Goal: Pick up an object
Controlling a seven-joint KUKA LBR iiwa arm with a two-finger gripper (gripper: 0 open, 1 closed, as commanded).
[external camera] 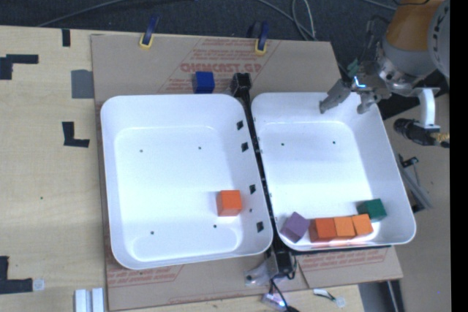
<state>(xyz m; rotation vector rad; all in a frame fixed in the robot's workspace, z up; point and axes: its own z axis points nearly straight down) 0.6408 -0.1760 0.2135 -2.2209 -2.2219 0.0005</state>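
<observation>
Fingers of the gripper [345, 103] were spread apart with nothing between them, hanging over the far right corner of the right bin [307, 129], well clear of any block.

Along that bin's near edge a row of small blocks lay packed: a purple block [295, 226] turned at an angle, two orange blocks [322, 229] and [343, 228], a lighter orange block [362, 225], and a green block [373, 209] just behind the row's right end. In the left bin [146, 129] a lone orange cube [229, 202] sat towards the near right corner, with bare floor on every side.

These looked like light, rigid cubes with flat, fairly smooth faces, unlikely to deform or break. The lone cube seemed the easiest take: fingers on two opposite flat sides, squared to its faces. The packed row offered little finger room and pressed close to the bin wall.
</observation>
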